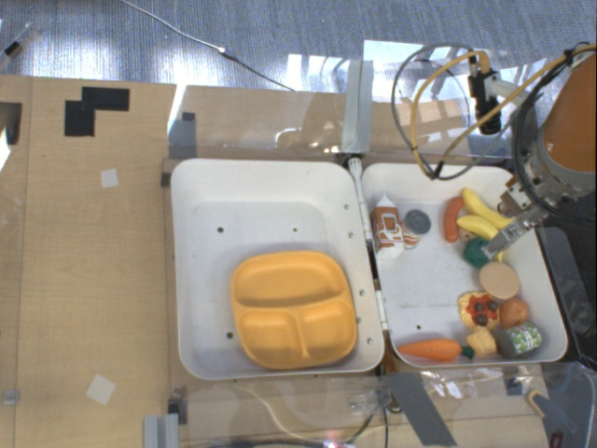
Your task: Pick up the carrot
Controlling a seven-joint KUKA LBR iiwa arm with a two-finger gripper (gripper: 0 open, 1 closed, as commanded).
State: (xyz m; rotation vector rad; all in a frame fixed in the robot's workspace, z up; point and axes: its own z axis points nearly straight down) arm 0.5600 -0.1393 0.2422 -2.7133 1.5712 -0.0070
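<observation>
The carrot (432, 350) lies flat along the near rim of the right bin (422, 287), close to that bin's near left corner, its orange body pointing left and right. Just to its right sit a small pale yellow piece (481, 343), a green can (523, 340), a brown ball (513, 313) and a slice of toy pizza (478, 308), with a tan round disc (500, 281) above them. Further back in the same bin are two bananas (481, 214), a red sausage (452, 219) beside them, a green piece (477, 251), a small carton (386, 229) near the dividing wall and a grey disc (417, 221) next to it. The left bin (215, 194) holds a yellow divided tray (293, 308). The arm (564, 152) comes in over the far right corner of the right bin, and its gripper (510, 235) hangs above the bananas and the green piece, well apart from the carrot; whether it is released or clenched I cannot tell
</observation>
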